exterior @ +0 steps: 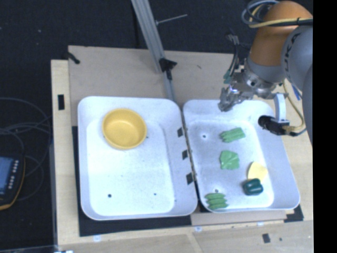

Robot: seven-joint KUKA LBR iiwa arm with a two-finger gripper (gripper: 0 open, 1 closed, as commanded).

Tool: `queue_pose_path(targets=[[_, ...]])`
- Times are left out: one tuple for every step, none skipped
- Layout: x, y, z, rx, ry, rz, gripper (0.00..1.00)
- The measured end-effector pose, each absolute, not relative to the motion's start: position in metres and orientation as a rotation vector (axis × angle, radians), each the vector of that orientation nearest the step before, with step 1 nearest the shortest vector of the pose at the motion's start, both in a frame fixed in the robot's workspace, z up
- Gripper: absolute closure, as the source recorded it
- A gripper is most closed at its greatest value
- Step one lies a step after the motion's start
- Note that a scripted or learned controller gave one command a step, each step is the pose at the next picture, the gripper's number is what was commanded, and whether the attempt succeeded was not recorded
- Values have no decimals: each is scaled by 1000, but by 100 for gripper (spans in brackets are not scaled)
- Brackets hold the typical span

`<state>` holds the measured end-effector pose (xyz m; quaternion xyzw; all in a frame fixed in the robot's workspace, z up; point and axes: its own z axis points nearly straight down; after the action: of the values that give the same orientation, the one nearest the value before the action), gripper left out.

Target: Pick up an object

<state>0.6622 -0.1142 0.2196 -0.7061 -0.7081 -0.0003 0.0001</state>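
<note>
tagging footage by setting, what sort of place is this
Probably a robotics lab bench for grasping trials: a grey arm reaches over two white bins holding a yellow bowl and small green items.

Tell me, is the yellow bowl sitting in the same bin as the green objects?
No, the yellow bowl sits in the left bin, while the green objects lie in the right bin.

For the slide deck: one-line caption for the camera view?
KUKA arm's pincer hovers over right bin's far edge above green pieces; yellow bowl sits in left bin.
</note>
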Motion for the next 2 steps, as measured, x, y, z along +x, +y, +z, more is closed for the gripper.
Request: queue_pose_path(targets=[[646, -61, 223, -2218, -2226, -3, 100], [640, -7, 217, -2217, -2225, -2, 100]])
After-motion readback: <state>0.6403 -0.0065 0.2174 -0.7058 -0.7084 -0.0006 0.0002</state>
